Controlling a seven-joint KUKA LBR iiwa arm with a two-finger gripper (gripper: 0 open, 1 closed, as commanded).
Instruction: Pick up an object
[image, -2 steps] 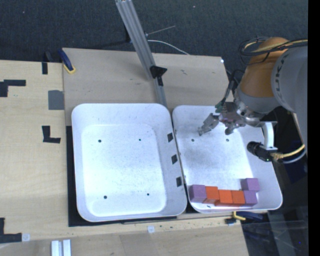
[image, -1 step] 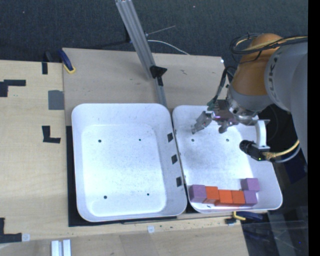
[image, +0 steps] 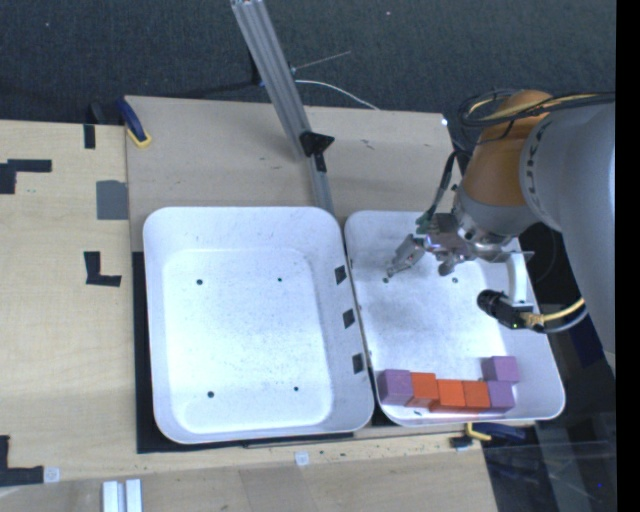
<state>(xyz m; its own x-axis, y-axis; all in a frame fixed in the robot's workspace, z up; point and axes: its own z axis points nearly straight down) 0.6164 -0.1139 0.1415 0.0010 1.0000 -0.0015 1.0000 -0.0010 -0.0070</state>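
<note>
Blocks, purple and orange (image: 450, 388), sit in a row along the near wall of the right bin (image: 420, 320), well below the pincer (image: 428, 256), so nothing is picked up yet. That pincer hangs spread and empty over the bin's far end. Left of it lies the larger bin (image: 245, 320), on a pale wooden desk (image: 60, 330) with dark carpet beyond.

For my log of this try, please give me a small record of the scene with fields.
arm: reaches in from the right, over the right bin
end effector: above the far part of the right bin, apart from the blocks
objects: purple and orange blocks, clustered along the near edge of the right bin
left bin: white, speckled floor
</note>
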